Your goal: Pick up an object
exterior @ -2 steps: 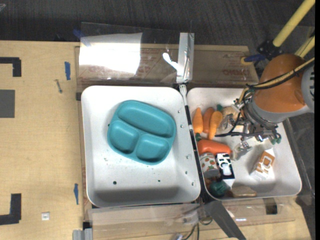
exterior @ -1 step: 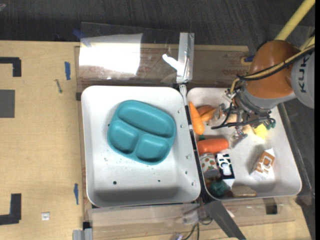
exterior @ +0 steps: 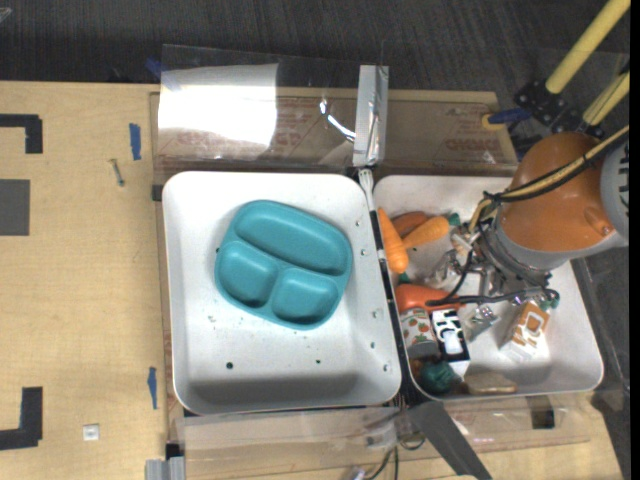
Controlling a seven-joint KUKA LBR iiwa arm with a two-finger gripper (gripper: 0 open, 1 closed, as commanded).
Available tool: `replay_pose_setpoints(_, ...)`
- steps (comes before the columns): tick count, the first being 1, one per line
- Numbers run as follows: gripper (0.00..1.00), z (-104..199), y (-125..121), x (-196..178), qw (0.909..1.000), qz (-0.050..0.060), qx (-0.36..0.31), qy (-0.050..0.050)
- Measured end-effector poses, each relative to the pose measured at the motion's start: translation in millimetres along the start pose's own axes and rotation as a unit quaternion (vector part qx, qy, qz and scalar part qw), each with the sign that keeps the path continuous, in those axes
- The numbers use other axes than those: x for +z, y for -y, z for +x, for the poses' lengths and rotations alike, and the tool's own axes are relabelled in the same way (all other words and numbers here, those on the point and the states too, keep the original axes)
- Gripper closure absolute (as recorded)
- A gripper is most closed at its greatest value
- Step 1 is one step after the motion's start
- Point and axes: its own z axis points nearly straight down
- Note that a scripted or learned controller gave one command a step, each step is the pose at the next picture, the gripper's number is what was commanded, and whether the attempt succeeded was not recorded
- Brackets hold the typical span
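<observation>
Table (exterior: 70, 298) of pale wood takes up most of the view, with black angle marks and bits of blue tape on its left part, and dark carpet floor (exterior: 300, 8) beyond its far edge. Two shallow white bins sit side by side on it. The left bin (exterior: 190, 368) holds a teal divided tray (exterior: 284, 261), upside-right with three compartments, its long axis running from upper left to lower right across the bin. A clear plastic sheet (exterior: 240, 118) stands behind that bin.

The right bin (exterior: 575, 363) carries the clutter. The grey arm with its orange band (exterior: 555, 203) comes in from the right and hangs over this bin's middle, with yellow and black cables looping past it. Below the band the gripper (exterior: 490, 288) sits low among the objects; the fingers are lost in wires and clutter, so whether they are apart or together cannot be told.

An orange carrot-like toy (exterior: 425, 231) lies near the bin's far left corner, its long axis pointing roughly from lower left up to the right. A second orange piece (exterior: 394, 251) lies along the bin's left wall. Nearer the front sit a black-and-white box (exterior: 447, 330), a small brown-and-white carton (exterior: 528, 328) just right of the gripper, and what may be a dark green item (exterior: 437, 375) at the front left corner.
</observation>
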Motion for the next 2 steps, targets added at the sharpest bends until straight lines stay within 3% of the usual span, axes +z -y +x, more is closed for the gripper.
replay_pose_setpoints(2,0.0,8.8,-5.4,-0.6,0.9933,0.001,-0.115,0.003)
